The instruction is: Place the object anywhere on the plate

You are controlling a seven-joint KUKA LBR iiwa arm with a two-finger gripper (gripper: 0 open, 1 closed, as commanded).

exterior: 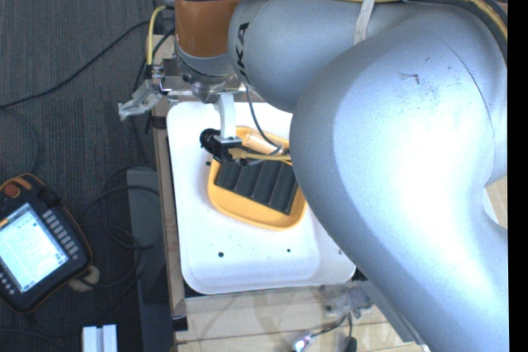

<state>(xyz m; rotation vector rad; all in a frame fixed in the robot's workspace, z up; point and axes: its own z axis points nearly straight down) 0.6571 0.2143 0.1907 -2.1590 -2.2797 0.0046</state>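
A yellow plate (235, 206) lies in the upper middle of the left white bin (247, 264). A black ribbed block (262, 182) rests flat on the plate and covers most of its top. My gripper (224, 126) hangs below the orange wrist band, over the plate's far left edge and just up-left of the block. The wrist's own parts hide its tip. The plate's right side disappears under the grey arm.
The bulky grey arm (396, 136) covers the right half of the view and hides the right bin. A teach pendant (33, 239) lies on the dark floor to the left, with cables around it. The bin's near part is bare white.
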